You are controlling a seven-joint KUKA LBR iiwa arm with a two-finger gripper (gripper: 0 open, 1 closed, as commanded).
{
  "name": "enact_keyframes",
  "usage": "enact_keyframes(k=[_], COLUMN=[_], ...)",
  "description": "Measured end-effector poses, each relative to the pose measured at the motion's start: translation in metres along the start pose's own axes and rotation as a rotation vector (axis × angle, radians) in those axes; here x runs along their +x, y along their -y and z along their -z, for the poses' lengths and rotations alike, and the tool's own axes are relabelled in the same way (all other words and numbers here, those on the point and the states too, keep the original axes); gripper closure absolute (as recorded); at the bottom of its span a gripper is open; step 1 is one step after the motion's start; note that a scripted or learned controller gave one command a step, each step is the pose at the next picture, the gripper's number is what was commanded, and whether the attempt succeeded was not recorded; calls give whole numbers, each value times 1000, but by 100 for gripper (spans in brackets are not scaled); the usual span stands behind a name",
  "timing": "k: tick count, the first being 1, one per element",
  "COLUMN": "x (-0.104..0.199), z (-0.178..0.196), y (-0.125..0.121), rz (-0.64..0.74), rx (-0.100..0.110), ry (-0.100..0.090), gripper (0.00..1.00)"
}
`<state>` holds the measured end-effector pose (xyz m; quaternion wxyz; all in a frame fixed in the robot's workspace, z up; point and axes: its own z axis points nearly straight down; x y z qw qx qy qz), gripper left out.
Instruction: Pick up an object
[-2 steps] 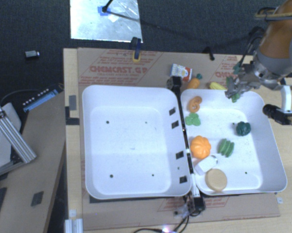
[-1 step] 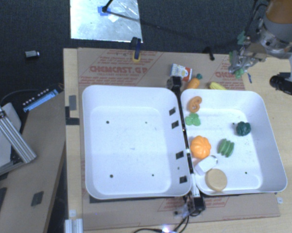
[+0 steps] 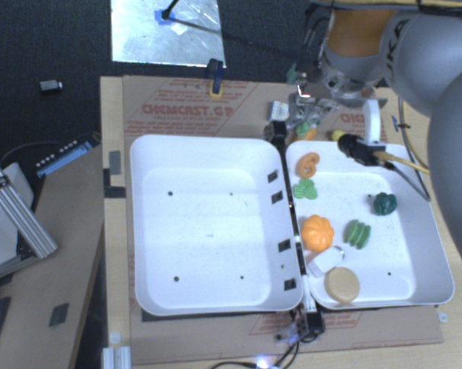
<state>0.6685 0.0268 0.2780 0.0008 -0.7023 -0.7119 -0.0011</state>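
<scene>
- The gripper (image 3: 306,114) hung over the far rim of the right bin (image 3: 415,283), near its back left corner; whether it was open or closed could not be told.
- In that bin lay an orange pumpkin-like toy (image 3: 317,232), a tan round piece (image 3: 342,284) touching a white block (image 3: 323,261), and a green ridged piece (image 3: 358,234).
- Farther back sat a small orange curl (image 3: 307,164), a light green cluster (image 3: 305,190) and a dark green lump (image 3: 383,203).
- The left bin (image 3: 146,283) stood beside it on the tabletop (image 3: 77,229).

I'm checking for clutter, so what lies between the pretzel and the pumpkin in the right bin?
In the camera view, a light green leafy piece lies between the pretzel and the pumpkin.
</scene>
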Motion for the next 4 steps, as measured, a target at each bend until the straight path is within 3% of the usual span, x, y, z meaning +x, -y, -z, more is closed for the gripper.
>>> enact_keyframes(k=[1,2,3,4], x=[-103,-97,-92,-78], z=[-2,9,-44,-10], y=[15,13,90,-4], rz=[-20,-7,-14,-6], rx=[-1,-5,7,-12], ry=[6,4,1,4], gripper=[100,100,100,100])
